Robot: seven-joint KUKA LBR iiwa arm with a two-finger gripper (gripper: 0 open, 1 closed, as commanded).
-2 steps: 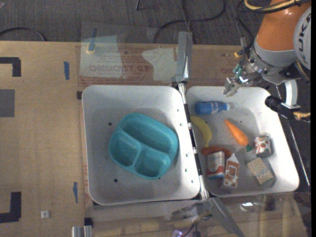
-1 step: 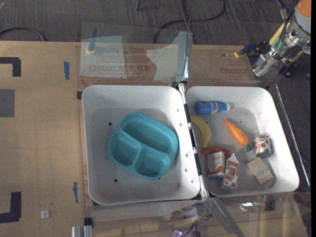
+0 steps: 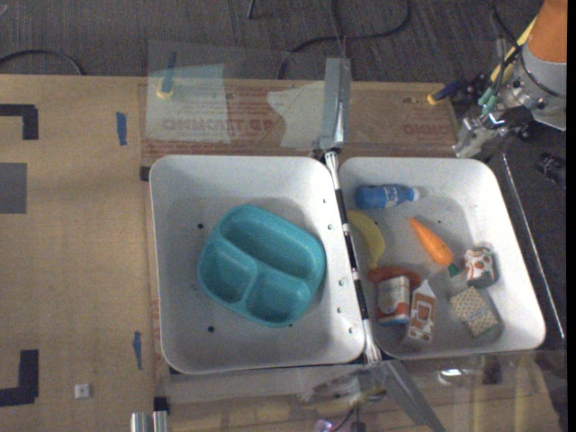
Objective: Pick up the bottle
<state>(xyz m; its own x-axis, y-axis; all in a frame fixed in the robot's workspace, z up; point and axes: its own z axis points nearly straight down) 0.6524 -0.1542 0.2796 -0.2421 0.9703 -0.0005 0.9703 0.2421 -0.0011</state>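
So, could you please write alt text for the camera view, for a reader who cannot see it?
A blue bottle lies on its side at the far end of the right white bin, beside a banana, a carrot and small cartons. The left bin holds a teal divided plate; the gripper hangs beyond the right bin's far corner.

I worked in a robotics lab: two white bins [image 3: 171, 331] sat on a cardboard-covered bench [image 3: 72, 268] marked with black tape [image 3: 22, 120], and loose cables [image 3: 369, 7] trailed over grey carpet [image 3: 108, 16] at the top.
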